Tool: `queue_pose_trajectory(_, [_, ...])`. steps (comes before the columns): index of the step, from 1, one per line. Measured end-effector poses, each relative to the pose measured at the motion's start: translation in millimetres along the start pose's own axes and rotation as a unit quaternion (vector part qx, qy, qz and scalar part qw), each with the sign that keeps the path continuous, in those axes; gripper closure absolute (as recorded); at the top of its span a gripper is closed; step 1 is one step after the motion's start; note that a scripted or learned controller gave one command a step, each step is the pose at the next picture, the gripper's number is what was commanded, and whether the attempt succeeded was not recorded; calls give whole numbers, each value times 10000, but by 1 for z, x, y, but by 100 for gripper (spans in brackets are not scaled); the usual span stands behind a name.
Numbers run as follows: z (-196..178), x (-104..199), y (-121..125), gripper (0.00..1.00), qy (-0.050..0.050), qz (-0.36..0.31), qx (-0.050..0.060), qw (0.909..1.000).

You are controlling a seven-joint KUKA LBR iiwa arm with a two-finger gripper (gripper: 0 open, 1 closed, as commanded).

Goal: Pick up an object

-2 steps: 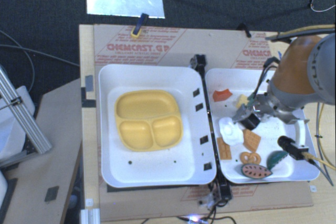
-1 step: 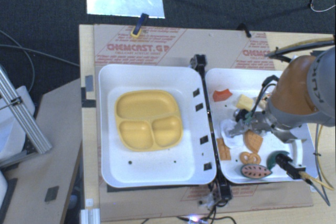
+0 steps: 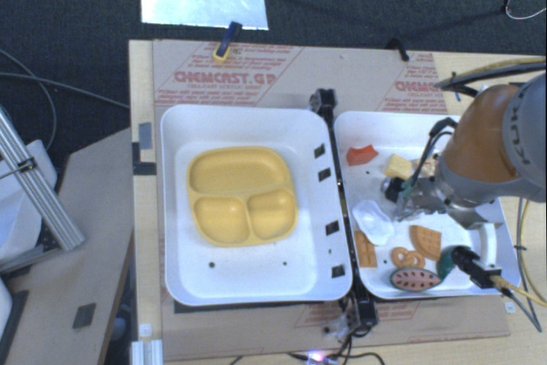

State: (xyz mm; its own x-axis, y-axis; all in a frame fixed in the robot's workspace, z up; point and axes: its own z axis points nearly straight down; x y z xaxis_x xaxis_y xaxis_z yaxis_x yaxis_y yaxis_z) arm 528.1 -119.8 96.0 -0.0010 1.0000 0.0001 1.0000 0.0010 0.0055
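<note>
My gripper [image 3: 408, 201] reaches down into the right bin [image 3: 410, 122], near its middle. Just above it lies a yellow block [image 3: 398, 166], with a red piece [image 3: 361, 154] further left. A pale white object [image 3: 373, 219] sits directly to the gripper's left. Below the gripper lie a tan toast slice [image 3: 425, 239], a pretzel [image 3: 407, 256] and a brown speckled oval [image 3: 414, 279]. A ridged tan wafer [image 3: 365, 249] rests by the bin's left wall. Nothing shows clearly between the fingers.
The left bin [image 3: 214, 124] holds a yellow divided plate [image 3: 243, 193]. A green item [image 3: 445, 264] lies near the right bin's front. The arm's grey and orange body [image 3: 491, 145] covers the right bin's right side. A black divider [image 3: 335, 184] separates the bins.
</note>
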Motion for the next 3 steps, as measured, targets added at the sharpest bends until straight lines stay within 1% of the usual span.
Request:
queue_pose_trajectory(1, [12,19,-42,100,2,8,22,10000])
queue_pose_trajectory(2, [-95,89,-34,100,14,-57,-32,10000])
queue_pose_trajectory(3, [-88,127,-22,100,6,-36,17,10000])
